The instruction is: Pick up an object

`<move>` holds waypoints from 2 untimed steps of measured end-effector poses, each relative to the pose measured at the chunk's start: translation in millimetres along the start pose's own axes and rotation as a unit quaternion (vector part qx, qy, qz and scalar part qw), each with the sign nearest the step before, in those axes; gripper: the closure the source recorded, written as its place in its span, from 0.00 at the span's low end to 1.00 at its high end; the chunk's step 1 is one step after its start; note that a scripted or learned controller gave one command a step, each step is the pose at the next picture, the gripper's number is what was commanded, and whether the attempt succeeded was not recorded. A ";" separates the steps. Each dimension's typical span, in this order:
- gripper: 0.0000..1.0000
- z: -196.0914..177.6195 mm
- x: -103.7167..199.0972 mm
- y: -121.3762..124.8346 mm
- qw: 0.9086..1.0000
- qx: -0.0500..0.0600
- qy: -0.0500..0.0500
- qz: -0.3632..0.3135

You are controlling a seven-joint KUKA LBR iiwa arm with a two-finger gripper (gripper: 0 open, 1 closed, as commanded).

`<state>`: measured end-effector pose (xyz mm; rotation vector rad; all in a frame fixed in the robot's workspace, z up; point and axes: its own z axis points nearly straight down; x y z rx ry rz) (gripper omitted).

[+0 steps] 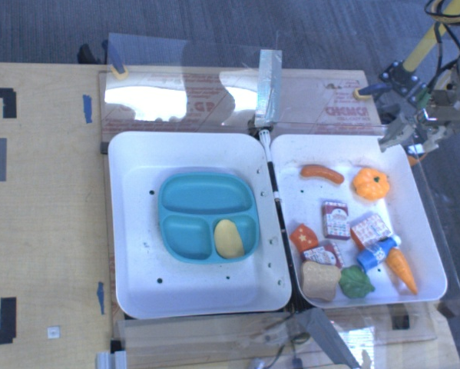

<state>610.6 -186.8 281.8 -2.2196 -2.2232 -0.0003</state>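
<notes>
Setting: Pale wooden worktop [38,229] on a grey carpeted floor, seen from above at a slant, bearing two shallow white bins side by side.
Left bin: left bin [130,283] holds a teal divided tray [206,194] at its middle; a yellow, egg-shaped item [229,239] lies in the tray's lower right compartment.
Right bin: right bin [429,229] holds all the loose toy foods.
Far edge of right bin: an orange-red sausage [322,174] near the far left corner, and a small orange pumpkin [371,184] just to its right.
Middle of right bin: a red and white carton [335,220], a second small box [369,228] beside it, and a red piece with a star [304,237] towards the left wall.
Near edge of right bin: a tan bread-like piece [320,279], a green leafy item [356,283], a blue bottle [376,254] and an orange carrot [402,270], packed close together, some touching.
Gripper: gripper [405,133] hangs above the far right corner of the right bin, clear of every object; I cannot tell how its claw is set.
Step in hand: approach, judged from the claw's position; nothing has been picked yet.
Next move: probably a descent over one item. The pumpkin lies nearest and stands apart from its neighbours, so it looks easier than the crowded near edge.
</notes>
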 end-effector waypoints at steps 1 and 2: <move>0.00 120.2 15.2 7.5 0.999 0.005 0.001 -0.037; 0.00 193.2 -18.4 16.9 0.998 -0.005 0.003 -0.065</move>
